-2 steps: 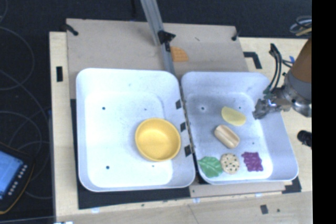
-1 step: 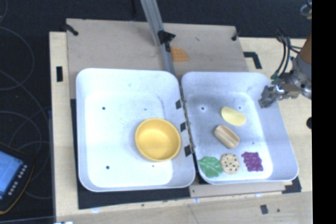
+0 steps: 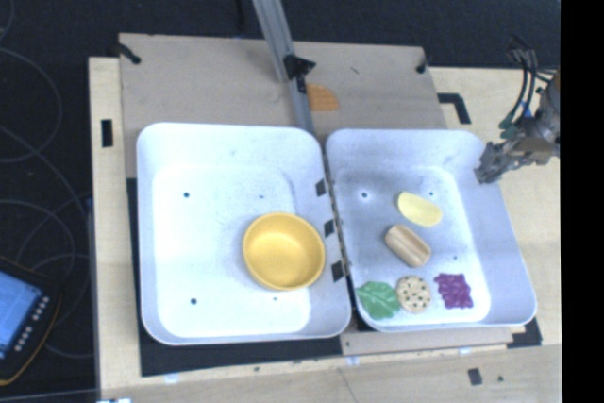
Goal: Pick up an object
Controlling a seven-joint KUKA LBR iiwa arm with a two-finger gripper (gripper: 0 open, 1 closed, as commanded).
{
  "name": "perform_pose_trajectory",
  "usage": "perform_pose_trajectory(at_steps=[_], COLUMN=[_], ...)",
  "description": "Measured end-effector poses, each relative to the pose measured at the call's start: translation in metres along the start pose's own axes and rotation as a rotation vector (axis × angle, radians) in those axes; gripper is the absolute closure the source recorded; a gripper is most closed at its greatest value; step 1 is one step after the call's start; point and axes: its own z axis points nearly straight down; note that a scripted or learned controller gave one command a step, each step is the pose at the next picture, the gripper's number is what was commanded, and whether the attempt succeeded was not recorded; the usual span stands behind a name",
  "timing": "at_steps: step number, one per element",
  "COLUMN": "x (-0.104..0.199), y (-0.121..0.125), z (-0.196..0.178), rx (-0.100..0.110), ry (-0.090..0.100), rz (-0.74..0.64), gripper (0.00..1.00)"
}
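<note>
Nothing has been lifted yet: every candidate object lies untouched in the right shallow white plastic bin (image 3: 491,231), so the whole pick remains to be done. A smooth pale-yellow oval piece (image 3: 419,209), lemon-like and slightly glossy, sits nearest the bin's middle; just below it lies a tan, ribbed, loaf-shaped roll (image 3: 408,245), tilted on a diagonal. Along the near wall sit a flat green leaf-shaped piece (image 3: 378,299), a round beige cookie dotted with dark chips (image 3: 413,293) beside it, and a knobbly purple grape-like cluster (image 3: 455,290). All look like light moulded toy food.

The grey two-finger gripper (image 3: 493,165) hangs at that bin's far right corner, well apart from the objects and holding nothing; whether its jaws are spread or closed I cannot tell.

In the left white bin (image 3: 170,203) rests a round yellow plastic bowl (image 3: 283,250), upright, near the divider.
</note>
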Motion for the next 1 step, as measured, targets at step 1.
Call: perform_pose_trajectory(at_steps=[1], x=[0.0499], y=[0.005], z=[0.0129], rx=[0.004], ry=[0.0], rz=[0.0], gripper=[1.0])
